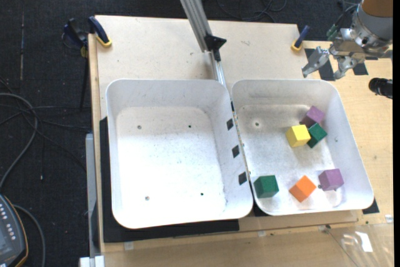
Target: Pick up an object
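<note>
The arm (pixel 379 0) runs off the right edge above its gripper (pixel 331 65); a green cube (pixel 317 134) sits partly hidden behind the yellow cube (pixel 299 135).

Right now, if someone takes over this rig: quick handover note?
Tool: above the bench past the right bin's far right corner, nothing between its fingers.
Blocks, all in the right bin: yellow block touching a dark green block, purple block just behind them; near the front wall a green block, orange block and second purple block.
Done: nothing picked.
Left: descend, grasp one block, lift. The front green one stands apart, likely easiest.
</note>
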`<state>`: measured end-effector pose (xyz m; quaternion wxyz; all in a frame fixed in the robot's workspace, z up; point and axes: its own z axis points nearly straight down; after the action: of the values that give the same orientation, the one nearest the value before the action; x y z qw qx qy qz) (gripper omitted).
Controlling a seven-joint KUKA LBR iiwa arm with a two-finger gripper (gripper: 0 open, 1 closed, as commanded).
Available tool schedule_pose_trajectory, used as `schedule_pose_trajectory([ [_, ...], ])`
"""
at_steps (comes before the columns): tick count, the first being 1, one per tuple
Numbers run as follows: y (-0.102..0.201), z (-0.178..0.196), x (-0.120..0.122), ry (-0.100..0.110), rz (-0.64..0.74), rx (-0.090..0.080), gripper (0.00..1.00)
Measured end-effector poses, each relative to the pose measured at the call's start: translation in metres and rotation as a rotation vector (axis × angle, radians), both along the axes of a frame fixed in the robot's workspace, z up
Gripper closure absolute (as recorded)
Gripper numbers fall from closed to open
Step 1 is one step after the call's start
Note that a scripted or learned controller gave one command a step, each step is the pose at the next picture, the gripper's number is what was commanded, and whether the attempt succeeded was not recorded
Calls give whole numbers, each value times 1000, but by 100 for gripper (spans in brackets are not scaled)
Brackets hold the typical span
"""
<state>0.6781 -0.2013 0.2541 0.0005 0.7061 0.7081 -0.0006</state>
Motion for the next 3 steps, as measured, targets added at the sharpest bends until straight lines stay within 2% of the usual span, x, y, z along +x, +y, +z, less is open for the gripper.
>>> schedule_pose_trajectory([
  [1,12,-138,2,7,1,3,0],
  [2,5,-160,-50,4,-5,2,0],
  [3,29,-159,-83,2,-3,3,0],
])
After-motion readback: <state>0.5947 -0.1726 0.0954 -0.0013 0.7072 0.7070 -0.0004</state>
